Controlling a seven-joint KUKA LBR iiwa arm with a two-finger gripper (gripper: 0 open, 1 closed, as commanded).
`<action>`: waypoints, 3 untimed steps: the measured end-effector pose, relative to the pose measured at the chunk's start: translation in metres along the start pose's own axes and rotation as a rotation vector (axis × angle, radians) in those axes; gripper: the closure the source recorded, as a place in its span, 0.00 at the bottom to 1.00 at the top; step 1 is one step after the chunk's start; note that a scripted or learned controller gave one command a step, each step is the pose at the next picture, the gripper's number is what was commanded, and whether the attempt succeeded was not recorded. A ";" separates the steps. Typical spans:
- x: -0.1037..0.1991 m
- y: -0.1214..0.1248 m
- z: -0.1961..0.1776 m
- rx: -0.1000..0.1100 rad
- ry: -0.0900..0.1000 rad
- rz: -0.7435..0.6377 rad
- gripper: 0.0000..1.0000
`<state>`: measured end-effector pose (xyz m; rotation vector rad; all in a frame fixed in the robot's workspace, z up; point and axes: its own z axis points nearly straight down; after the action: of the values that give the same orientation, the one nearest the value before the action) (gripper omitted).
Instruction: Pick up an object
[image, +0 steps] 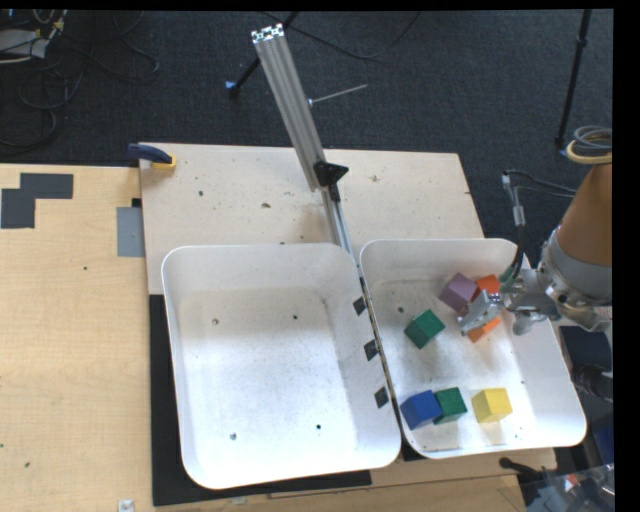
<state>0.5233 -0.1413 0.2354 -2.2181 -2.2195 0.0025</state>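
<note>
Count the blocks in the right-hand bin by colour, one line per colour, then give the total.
Green: 2, green block and second green block
Purple: 1, purple block
Orange: 1, orange block, partly hidden by the gripper
Blue: 1, blue block
Yellow: 1, yellow block
Total: 6

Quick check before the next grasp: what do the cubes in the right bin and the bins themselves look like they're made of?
The yellow cube, blue cube and purple cube look like painted wood or solid plastic: flat matte colour, crisp edges, no glare. It could be either. The right bin and left bin look like thin moulded white plastic, with rounded corners, a rolled rim and a faint sheen.
</note>
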 end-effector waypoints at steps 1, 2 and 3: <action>-0.001 0.000 0.000 -0.001 0.000 0.004 0.00; -0.001 -0.009 0.048 0.004 0.001 0.000 0.00; -0.001 -0.010 0.092 0.005 0.001 0.001 0.00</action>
<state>0.5130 -0.1421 0.1439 -2.2165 -2.2154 0.0065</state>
